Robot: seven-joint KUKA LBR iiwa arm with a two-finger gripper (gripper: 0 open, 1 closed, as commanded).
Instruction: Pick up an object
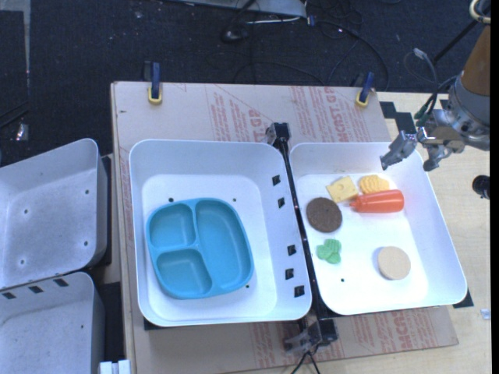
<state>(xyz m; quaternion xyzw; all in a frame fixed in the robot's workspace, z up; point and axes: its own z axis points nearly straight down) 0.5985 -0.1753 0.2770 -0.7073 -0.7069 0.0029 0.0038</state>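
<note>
- Right bin: five small items are seen, all lying loose on the bin floor.
- Orange carrot is laid crosswise near the far side; yellow corn piece is touching it just behind.
- Yellow cheese wedge sits just left of the corn; brown round patty is just in front of the cheese.
- Green leafy piece is near the bin's left wall; tan round disc is placed toward the near right.
- Jaws: spread, nothing between them, positioned above the bin's far right corner, apart from every item.
- Arm is seen coming in from the right edge, orange band above the wrist.
- Left bin: a blue divided plate is lying flat in it.
- Both bins are carried side by side on a cardboard-covered desk.
</note>
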